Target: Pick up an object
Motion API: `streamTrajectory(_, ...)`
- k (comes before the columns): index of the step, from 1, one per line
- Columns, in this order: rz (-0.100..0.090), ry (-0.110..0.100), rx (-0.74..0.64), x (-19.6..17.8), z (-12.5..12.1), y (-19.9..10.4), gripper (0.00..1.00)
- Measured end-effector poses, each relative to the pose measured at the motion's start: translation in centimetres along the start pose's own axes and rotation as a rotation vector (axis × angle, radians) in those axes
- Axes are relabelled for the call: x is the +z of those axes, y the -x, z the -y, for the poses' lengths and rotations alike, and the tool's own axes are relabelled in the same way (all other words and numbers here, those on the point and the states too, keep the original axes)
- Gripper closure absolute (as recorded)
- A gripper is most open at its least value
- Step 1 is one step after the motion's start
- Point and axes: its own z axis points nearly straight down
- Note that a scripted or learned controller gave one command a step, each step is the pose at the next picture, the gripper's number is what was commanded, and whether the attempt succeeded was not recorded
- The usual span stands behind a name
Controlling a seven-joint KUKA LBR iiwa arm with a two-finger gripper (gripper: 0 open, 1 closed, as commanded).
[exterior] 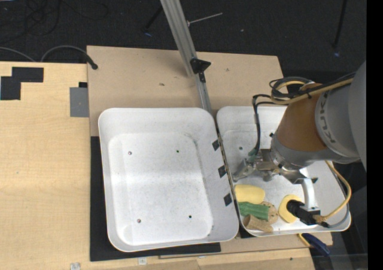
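Grey arm with orange band is down in the right shallow white bin [239, 120], two-finger gripper [248, 167] state unclear, just above the yellow rounded block [249, 194], green soft piece [253, 209] and yellow ring-shaped toy [289, 209] at the bin's near edge.

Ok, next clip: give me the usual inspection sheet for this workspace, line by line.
Surface: tan bench bearing two white bins side by side.
Job's things: yellow object, green object, tan scrap and yellow ring-shaped piece clustered at the right bin's near edge.
Clutter: nothing seen in the left bin.
Grippers: gripper low in the right bin above the yellow object; grip cannot be judged.
Cables: black and yellow cables looped on the arm.
Surroundings: aluminium rail, dark floor with cords.
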Motion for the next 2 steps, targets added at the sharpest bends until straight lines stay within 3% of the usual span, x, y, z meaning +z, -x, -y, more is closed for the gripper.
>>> streamTrajectory(1,-0.002,0.000,0.007,-1.1,0.0,0.2,1.00)
streamTrajectory(2,0.001,0.002,0.007,-5.6,0.2,0.9,1.00)
